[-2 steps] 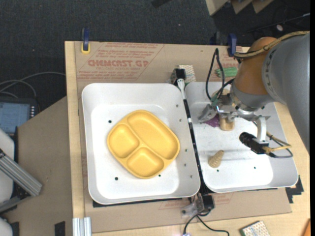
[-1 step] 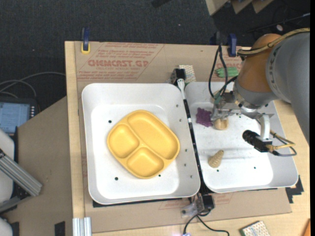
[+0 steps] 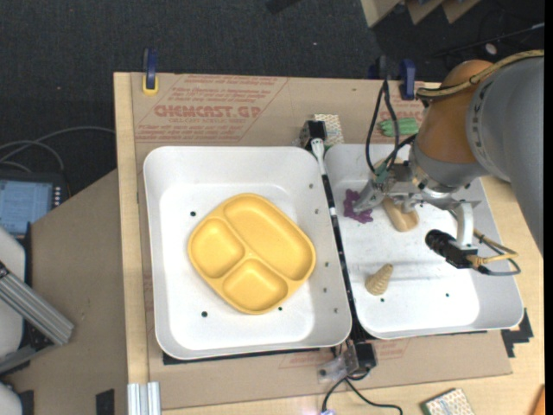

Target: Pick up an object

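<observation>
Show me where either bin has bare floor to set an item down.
Left bin: only the strips around the yellow divided plate, widest along the far edge. Right bin: the near half beyond the tan cone. Its far half is crowded by the gripper, purple piece and tan block.

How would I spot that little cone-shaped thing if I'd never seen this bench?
Find the right-hand white bin, the one the grey arm reaches over. Near its front left lies a small tan ridged cone. It lies alone, apart from the purple piece and beige lump under the gripper.
</observation>
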You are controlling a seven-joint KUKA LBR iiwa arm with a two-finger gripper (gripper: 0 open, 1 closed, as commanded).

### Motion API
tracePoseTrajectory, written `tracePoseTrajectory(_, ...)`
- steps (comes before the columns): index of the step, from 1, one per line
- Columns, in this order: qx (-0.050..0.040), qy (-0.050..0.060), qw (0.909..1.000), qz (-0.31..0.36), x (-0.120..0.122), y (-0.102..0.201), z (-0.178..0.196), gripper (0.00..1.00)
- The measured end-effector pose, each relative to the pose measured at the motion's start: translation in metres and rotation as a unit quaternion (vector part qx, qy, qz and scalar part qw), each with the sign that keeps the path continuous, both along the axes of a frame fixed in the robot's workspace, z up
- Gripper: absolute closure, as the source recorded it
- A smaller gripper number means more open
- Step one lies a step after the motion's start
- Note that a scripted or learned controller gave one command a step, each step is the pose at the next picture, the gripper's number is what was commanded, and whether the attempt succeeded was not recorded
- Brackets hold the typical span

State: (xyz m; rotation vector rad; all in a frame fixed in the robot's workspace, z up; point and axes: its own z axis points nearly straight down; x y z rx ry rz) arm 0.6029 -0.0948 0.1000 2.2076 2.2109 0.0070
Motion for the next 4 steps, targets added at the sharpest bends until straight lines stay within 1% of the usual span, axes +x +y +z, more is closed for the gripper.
tracePoseTrajectory(1, -0.0005, -0.002, 1.0, 0.0, 0.001, 0.0, 0.011, 1.0)
tracePoseTrajectory(2, 0.0002, -0.002, 1.0, -0.003, 0.013, -0.06, 0.164, 1.0)
tracePoseTrajectory(3, 0.004, 0.011, 0.9999, -0.001, 0.062, -0.105, -0.009, 1.0)
tracePoseTrajectory(4, 0.0056, 0.008, 0.9999, 0.001, 0.029, -0.03, -0.015, 1.0)
